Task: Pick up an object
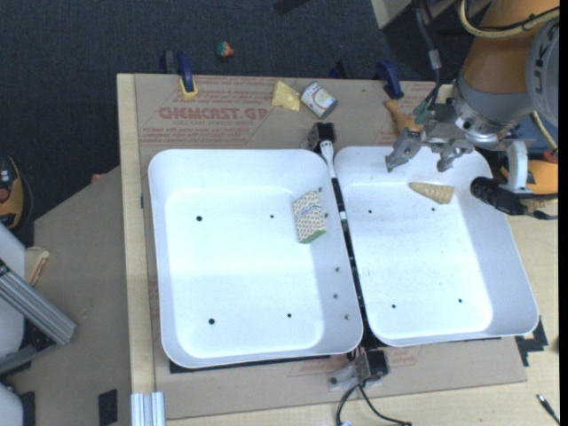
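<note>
Two shallow white bins are sitting side by side on a cardboard-covered worktop (222,114), seen from above at a slant. The left bin (177,238) is holding a small patterned packet (309,216), which is lying near its right wall, toward the far side. The right bin (479,300) is holding a tan wedge-shaped object (432,191), which is lying flat near the far edge.

The grey arm with its orange band (519,25) is reaching in from the right, and the gripper (422,153) is hanging over the far edge of the right bin — just beside the tan wedge, to its left and slightly beyond it. Its jaws are spread apart, with nothing between them; the wedge is lying apart from the fingers.

On the cardboard beyond the bins, a yellow piece (286,97) and a small white box (319,99) are lying close together. Blue clamps (185,71) are gripping the far edge of the board — and a tiny coloured object (225,50) is lying on the dark carpet beyond it.
</note>
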Controlling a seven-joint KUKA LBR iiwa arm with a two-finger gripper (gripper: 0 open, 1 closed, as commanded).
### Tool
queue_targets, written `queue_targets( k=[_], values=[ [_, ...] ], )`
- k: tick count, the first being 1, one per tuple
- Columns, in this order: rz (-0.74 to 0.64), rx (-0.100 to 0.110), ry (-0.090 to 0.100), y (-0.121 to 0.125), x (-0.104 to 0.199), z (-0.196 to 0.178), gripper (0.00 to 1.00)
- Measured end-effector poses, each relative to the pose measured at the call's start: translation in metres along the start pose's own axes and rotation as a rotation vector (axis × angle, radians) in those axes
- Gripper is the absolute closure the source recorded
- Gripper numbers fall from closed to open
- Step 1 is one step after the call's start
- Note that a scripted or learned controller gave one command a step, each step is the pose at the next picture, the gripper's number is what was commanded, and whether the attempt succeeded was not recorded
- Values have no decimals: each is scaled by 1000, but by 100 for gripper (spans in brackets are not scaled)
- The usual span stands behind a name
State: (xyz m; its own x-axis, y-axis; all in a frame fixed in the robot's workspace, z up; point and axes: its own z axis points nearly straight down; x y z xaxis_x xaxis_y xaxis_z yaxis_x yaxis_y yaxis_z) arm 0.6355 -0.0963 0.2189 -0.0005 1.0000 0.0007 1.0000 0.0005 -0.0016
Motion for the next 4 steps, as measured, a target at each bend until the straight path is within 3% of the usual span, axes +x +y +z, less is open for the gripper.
queue_targets(
  k=[1,2,3,4],
  values=[
    [-5,-23,-1,-23,49,-198,0],
    [-2,-7,-3,-24,47,-198,100],
    [11,8,-1,-94,-23,-129,100],
    [-17,6,6,-127,182,-92,100]
  ],
)
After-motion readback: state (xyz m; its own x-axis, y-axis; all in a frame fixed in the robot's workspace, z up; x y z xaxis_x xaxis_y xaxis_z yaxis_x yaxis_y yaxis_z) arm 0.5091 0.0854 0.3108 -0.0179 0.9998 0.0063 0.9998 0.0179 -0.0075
